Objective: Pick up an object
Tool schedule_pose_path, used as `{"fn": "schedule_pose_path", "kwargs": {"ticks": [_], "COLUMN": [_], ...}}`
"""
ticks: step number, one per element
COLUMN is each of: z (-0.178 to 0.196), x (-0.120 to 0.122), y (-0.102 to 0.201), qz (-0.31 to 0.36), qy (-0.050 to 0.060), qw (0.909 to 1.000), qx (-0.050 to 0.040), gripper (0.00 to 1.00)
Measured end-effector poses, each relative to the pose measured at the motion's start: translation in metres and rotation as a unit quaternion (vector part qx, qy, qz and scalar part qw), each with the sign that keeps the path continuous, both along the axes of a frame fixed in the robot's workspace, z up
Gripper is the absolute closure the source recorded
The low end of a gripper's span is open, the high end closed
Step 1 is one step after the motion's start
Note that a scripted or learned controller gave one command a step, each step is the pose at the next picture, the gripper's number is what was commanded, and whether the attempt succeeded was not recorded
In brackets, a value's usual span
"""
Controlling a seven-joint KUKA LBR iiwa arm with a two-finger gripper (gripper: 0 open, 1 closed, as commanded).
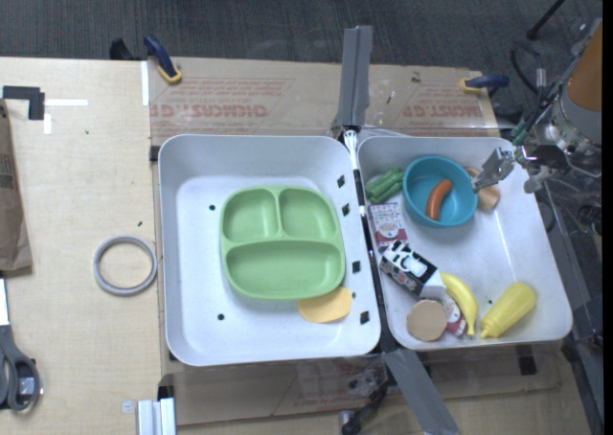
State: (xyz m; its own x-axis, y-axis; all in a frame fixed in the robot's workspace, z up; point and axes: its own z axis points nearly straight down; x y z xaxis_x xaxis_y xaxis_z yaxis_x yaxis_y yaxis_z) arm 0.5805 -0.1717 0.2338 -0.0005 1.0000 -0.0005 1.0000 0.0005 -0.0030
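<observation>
My gripper [498, 167] sits at the upper right corner of the right bin [522, 232], just beside the blue bowl [439, 192]; finger state cannot be determined. The bowl holds an orange sausage [438, 198]. A green pepper [384, 183] lies left of the bowl, a small card [387, 222] below it. Along the near side: black-and-white carton [407, 266], banana [462, 299], round brown piece [427, 320], yellow bottle [508, 309]. The left bin [192, 318] holds a green divided plate [283, 241] with a yellow disc [326, 307] at its lower edge. A grey ring [125, 263] lies on the bench [77, 184].
</observation>
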Motion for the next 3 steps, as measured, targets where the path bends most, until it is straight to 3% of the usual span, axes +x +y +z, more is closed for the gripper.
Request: {"fn": "schedule_pose_path", "kwargs": {"ticks": [1, 2, 3], "z": [-0.142, -0.142, -0.13], "x": [0.029, 0.031, 0.032], "y": [-0.009, 0.008, 0.002], "qz": [0.098, 0.132, 0.13], "qy": [-0.002, -0.001, -0.003], "qw": [0.9952, 0.9912, 0.9915], "qx": [-0.0002, 0.0001, -0.0053], "gripper": [0.0, 0.0, 1.0]}}
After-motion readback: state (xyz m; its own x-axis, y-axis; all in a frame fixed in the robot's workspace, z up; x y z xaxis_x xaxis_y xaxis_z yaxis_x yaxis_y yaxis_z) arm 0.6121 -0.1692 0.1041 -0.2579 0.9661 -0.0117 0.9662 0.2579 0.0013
